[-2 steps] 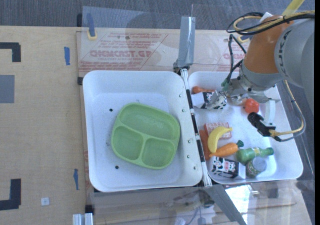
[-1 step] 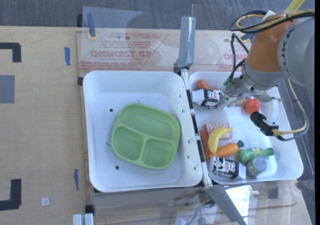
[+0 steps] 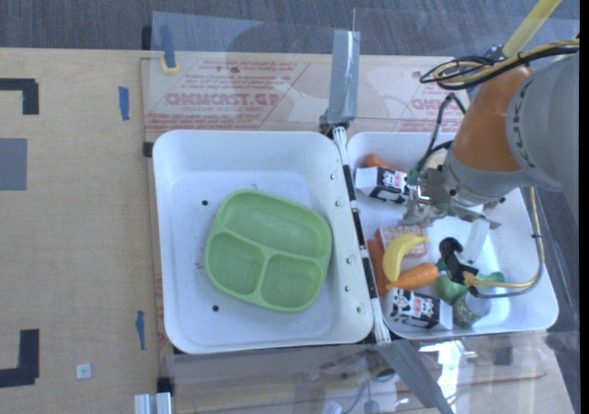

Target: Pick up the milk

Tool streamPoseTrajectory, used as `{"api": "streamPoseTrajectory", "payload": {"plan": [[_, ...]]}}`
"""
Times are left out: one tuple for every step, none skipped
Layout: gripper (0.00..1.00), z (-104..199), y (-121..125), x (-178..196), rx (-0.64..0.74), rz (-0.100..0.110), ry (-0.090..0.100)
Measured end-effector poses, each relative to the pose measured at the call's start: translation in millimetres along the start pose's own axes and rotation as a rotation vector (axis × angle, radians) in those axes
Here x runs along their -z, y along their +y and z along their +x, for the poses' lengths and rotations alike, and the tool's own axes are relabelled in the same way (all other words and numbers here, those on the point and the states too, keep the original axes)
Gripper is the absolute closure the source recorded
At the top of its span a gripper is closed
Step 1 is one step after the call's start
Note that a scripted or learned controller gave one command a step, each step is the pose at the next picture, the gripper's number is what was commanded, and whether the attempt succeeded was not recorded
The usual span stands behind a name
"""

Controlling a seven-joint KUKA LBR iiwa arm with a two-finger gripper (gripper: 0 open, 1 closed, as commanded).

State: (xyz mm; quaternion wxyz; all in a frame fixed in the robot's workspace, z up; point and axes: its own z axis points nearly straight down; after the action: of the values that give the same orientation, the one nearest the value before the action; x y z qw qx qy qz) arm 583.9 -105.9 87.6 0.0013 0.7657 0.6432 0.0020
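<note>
We see the claw (image 3: 425, 208) low in the right bin (image 3: 543, 306), near the upper milk carton (image 3: 385, 181); grip unclear, nothing visibly lifted, pick remains

So there are two bins side by side; the left bin (image 3: 184, 182) has a divided tray (image 3: 267, 249) sitting around the middle. My gripper (image 3: 425, 210) hangs over the right bin (image 3: 543, 302). One milk carton (image 3: 386, 182) lies at its 10 o'clock, banana (image 3: 398, 251) and carrot (image 3: 416, 275) at 7, another carton (image 3: 414, 309) at 6.
</note>
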Motion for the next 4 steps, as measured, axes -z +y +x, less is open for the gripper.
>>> {"api": "streamPoseTrajectory", "payload": {"plan": [[1.0,-35.1,6.3,41.6,-0.087,0.003,-0.002],[1.0,-4.1,35.9,-0.7,-0.223,0.0,-0.004],[1.0,38.0,-36.4,97.4,-0.033,0.006,-0.001],[1.0,83.5,-106.9,126.7,-0.024,0.008,-0.001]]}}
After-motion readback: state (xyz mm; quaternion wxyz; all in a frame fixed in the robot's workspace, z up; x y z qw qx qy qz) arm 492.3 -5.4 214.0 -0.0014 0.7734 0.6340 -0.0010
